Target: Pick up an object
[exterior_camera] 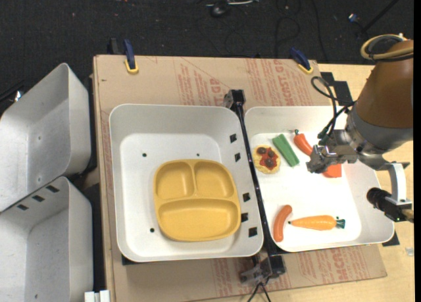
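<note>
The gripper [320,162] is hovering at right of centre over the right bin [368,233], just above a small orange-red toy piece [333,171]. Whether its fingers are spread I cannot tell. The piece is probably light, stiff, slippery plastic; pinching its narrow sides looks best.

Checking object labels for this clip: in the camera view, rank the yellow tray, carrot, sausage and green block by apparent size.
1. yellow tray, by far the largest
2. carrot
3. sausage
4. green block

The sausage and green block look close, so their order is unsure.
</note>
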Controlling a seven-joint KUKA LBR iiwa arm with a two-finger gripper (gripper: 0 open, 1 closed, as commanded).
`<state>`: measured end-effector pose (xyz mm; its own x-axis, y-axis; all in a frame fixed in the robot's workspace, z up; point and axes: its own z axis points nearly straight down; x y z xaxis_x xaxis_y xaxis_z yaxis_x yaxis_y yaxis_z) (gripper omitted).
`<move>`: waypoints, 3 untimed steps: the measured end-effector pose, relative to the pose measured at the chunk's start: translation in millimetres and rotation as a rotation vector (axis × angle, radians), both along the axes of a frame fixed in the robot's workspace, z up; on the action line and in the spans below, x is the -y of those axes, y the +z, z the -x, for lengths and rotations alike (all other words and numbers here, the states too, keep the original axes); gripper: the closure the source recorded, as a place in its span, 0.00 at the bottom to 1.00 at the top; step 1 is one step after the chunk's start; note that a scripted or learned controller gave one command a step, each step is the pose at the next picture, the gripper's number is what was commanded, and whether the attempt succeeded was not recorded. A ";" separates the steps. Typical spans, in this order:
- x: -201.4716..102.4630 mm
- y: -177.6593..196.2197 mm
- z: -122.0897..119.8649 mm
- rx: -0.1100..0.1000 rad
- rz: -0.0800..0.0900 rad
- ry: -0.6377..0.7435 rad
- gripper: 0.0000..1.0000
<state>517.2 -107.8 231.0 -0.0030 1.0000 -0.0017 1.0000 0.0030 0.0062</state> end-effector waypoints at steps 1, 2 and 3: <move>-3.0 62.4 -4.9 0.000 0.000 0.001 1.00; -45.4 48.2 -6.1 -0.007 -0.002 0.004 1.00; -93.4 46.4 -8.5 -0.007 -0.003 0.004 1.00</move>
